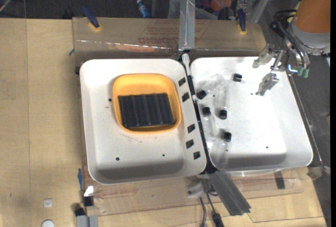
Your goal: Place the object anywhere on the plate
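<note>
In the camera view, the left bin (100, 116) holds an orange plate (144, 80), and a dark ribbed rectangular block (146, 109) lies flat in the plate's well, inside the rim on all sides, with its lower edge close to the plate's front rim. By how things lie, the object already rests on the plate. The gripper (266, 71) hangs over the far right part of the right bin (283, 126), well apart from the plate, below the arm's orange band (315, 0). Whether it is spread or pressed together cannot be told at this size, and nothing is seen in its grasp. Beneath and to its left, near the divider (190, 110) between the bins, lie several small black pieces (222, 114) and what looks like clear plastic (215, 87), too faint to name. The main risk, as I judge it, is a needless second pass: if the program counts the right bin's clutter as the object, the gripper could close on air or on clear plastic it cannot sense well. Carrying anything across could clip the raised divider. A descent onto the plate could also press the block's edge, tip it over the shallow front rim, or shove the whole plate within the left bin
</note>
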### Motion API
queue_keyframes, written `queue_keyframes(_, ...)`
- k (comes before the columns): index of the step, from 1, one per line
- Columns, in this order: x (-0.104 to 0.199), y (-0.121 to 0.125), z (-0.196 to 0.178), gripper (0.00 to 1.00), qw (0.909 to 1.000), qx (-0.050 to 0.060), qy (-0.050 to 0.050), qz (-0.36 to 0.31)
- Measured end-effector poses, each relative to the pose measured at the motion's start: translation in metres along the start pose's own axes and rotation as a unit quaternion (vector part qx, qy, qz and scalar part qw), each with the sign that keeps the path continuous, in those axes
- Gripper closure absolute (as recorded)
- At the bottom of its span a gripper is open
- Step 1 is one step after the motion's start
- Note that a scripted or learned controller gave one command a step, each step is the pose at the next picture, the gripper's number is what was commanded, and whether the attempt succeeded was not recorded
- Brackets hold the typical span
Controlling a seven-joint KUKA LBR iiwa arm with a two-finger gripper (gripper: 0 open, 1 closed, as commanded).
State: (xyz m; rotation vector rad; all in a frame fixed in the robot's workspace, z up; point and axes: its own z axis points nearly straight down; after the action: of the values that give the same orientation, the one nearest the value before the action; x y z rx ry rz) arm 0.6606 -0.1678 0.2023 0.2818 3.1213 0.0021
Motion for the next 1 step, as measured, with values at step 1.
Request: queue_keyframes(1,-0.0122,-0.0529,0.0122,0.0,0.9958,0.0,-0.001,-0.092)
